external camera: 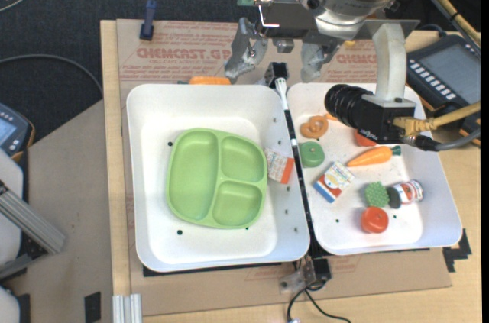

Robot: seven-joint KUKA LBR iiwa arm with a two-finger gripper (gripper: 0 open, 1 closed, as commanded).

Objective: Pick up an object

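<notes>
While the gripper (276, 54) hangs high over the far edge where the two white bins meet, its fingers are spread apart and hold nothing. To pick up a thing well, I think it should move over the right bin (435, 226), choose one toy with room around it, drop straight down with a finger on each side, and only then squeeze. The toy carrot (372, 156) looks like a good choice, since it lies a bit apart from the rest. In the right bin I count one carrot, one red tomato (374, 220), one green round piece (311, 154) and one small milk carton (334, 182). The left bin (145, 161) holds one green divided plate (217, 178) and one small packet (279, 165).
</notes>
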